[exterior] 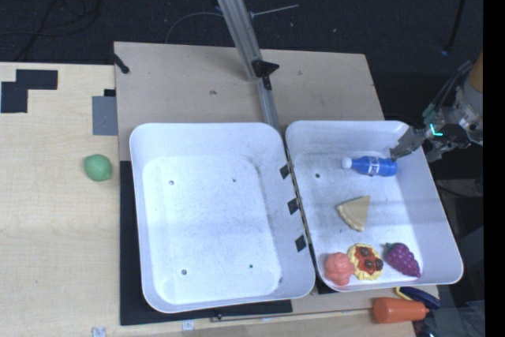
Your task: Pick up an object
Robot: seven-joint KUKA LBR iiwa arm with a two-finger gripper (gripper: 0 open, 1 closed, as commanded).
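The hand [404, 143] sits at the blue bottle's [371, 166] end near the right bin's [442, 209] rim; its grip state cannot be told. The toy wedge [355, 211] lies apart.

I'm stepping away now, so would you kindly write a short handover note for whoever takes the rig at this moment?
Pincer: low at the right bin's far right side, tip right at the blue bottle. A grip cannot be confirmed from this view.
Right bin, besides the lying bottle: tan wedge mid-bin; pink piece, pizza toy and purple grapes along the near edge.
Done: approach to the bottle.
Left: close on an object and lift it.
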